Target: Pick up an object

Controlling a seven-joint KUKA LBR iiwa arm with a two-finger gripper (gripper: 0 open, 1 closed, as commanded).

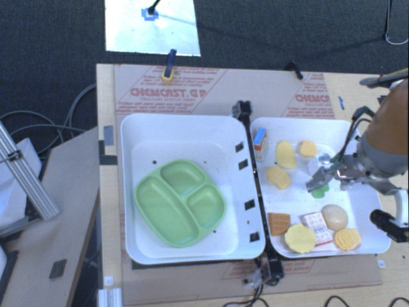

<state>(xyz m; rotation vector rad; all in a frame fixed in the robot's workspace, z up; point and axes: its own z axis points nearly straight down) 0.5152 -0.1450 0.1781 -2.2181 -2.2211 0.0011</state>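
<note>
My gripper (321, 174) hangs low over the middle of the right bin (364, 128), reaching in from the right. Just beneath its tip lies a small green piece (319, 190), partly covered by it. Yellow food toys sit to its left and behind it: one (285, 152), a smaller one (308, 148) and a wedge (278, 176). In front lie a beige bun (334, 217), a red-and-white packet (315, 224), a round waffle (347, 238), a yellow disc (300, 238) and an orange cracker (279, 223). Nothing shows held in the gripper.
The left bin (147, 133) holds a green divided plate (180, 201). A small blue-and-white box (259, 137) stands by the right bin's left wall. The divider (250, 171) between the bins carries black clips. Cables lie at the left of the bench.
</note>
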